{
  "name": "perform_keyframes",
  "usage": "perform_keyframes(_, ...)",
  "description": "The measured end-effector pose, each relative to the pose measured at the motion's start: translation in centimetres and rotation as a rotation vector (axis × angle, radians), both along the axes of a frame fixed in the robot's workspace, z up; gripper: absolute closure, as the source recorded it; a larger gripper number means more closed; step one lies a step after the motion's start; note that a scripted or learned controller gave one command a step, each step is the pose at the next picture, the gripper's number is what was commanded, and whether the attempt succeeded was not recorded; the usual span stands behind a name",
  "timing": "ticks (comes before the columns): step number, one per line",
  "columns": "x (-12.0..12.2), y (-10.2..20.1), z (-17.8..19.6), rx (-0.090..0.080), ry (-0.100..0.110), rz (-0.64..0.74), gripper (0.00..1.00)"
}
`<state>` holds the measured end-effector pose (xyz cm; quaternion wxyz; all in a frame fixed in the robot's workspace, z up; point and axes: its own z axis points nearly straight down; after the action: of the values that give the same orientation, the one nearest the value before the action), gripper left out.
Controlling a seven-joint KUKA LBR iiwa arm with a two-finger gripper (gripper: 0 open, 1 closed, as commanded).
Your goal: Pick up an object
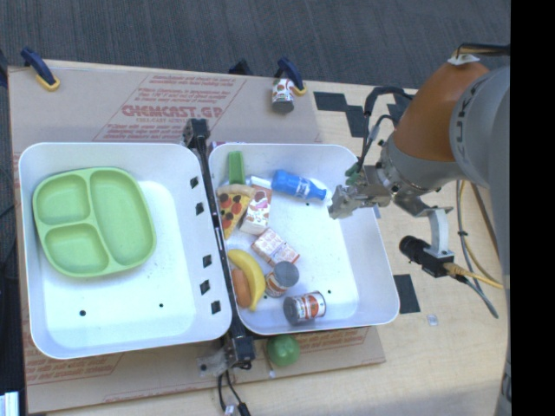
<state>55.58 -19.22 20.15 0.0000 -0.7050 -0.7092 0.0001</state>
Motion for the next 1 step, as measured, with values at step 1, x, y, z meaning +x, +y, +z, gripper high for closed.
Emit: perform_keyframes(1,-0.59,4.59,1.3,0.001,0.003,0.002,1.0)
